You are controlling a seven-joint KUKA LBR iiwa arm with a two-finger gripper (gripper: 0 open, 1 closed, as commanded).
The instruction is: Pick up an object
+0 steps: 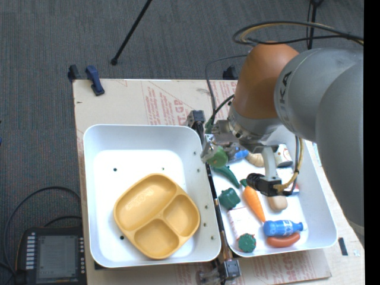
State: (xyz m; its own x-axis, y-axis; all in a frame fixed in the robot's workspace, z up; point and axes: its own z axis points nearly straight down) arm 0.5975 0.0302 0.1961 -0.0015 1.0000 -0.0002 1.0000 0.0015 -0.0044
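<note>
Camera view looks down on the bench (142, 97) with its two white bins: the left bin (95, 159) carries a yellow divided plate (157, 215), and the right bin (323, 218) carries a heap of toy food. My hand (215, 152) sits over the near-left corner of the right bin, close by the wall the two bins share, and my wrist hides most of it; I cannot tell whether it is open or closed. A green piece (218, 158) shows right at the hand's tip, though I cannot say that it is gripped. Below it lie a long green pod (228, 176), a dark green block (229, 198), an orange carrot (255, 203), a blue bottle (284, 227), a red sausage (282, 240) and a small round green piece (246, 242).

I judge that I am at the point of grasping, with nothing lifted clear yet. To do this well I should settle on one object, the green piece being the closest, and centre on it. The bin wall stands just beside it, so I should come straight down and keep off the rim. The things lie crowded, touching in places, so a slanted approach could push neighbours aside. I should close firmly, then rise slowly and check the piece comes with me
</note>
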